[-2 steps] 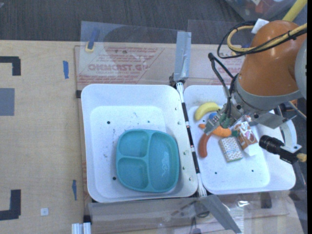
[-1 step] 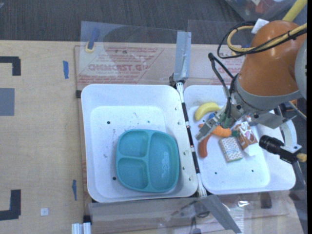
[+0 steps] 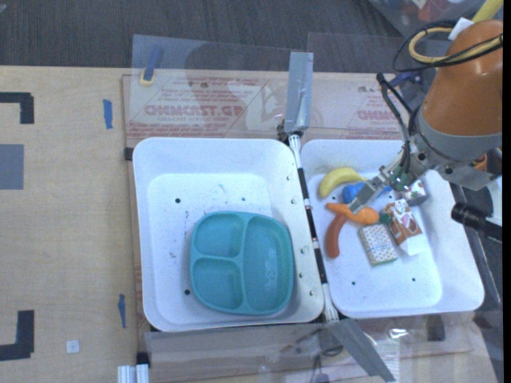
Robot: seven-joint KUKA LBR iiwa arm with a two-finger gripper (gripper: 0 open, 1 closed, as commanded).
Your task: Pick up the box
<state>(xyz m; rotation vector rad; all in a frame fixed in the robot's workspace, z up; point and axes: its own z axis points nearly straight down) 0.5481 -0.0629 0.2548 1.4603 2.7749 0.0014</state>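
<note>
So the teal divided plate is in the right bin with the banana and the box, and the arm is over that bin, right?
Not quite. The camera view shows the teal divided plate alone in the left bin. The banana and box do lie in the right bin, with the arm over it.

Faint red lettering runs across the clear plastic sheet point(image 3: 209, 94) behind the left bin (it reads roughly "OHMCAST GS", though washed out); a second sheet's point(image 3: 375, 106) print is illegible.

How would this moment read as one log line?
task: pick up box | gripper: above right bin | box: lying in bin, not held
</note>
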